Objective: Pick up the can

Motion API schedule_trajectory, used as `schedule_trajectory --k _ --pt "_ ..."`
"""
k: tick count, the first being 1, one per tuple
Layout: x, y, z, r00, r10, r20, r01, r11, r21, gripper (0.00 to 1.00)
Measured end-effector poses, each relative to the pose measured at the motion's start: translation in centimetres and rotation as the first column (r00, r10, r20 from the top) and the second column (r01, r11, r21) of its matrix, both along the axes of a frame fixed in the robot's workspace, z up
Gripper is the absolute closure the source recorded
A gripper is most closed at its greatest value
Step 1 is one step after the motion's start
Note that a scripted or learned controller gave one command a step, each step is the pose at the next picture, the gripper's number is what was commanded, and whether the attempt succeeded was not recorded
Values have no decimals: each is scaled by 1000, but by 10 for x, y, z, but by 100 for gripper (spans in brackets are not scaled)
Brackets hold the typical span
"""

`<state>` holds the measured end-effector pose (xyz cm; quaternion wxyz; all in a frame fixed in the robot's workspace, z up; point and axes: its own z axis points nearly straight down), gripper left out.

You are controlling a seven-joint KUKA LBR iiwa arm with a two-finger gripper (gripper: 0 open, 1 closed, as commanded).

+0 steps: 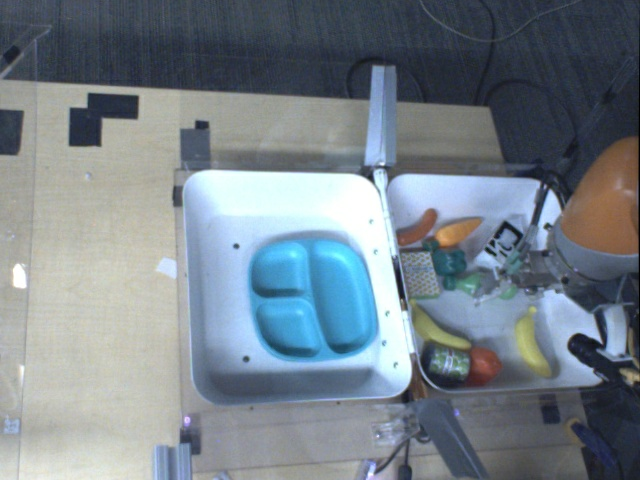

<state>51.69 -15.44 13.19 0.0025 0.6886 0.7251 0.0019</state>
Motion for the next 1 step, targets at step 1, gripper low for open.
schedule_trajectory --k 1 --pt "6 54 21 980 201 0 -201 980 -1 0"
